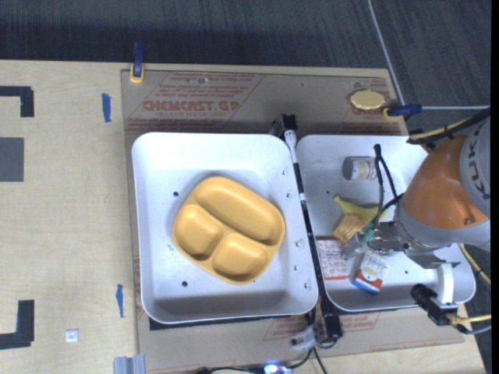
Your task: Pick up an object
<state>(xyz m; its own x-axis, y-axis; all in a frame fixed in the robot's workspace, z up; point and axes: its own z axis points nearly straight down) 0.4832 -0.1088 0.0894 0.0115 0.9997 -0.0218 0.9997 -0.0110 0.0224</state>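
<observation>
the arm's orange band [444,189] bulks nearest the lens, over the right bin [335,150]. below it the gripper [374,240] hangs low among crowded items: a small carton [371,271], a banana [355,206], a tan snack [348,226], a flat packet [330,257]. i cannot tell how the tool is set. the risk, i judge, is nudging neighbours or closing on two things. a small can [359,168] lies apart. the left bin [156,209] carries a yellow tray [228,228].
</observation>
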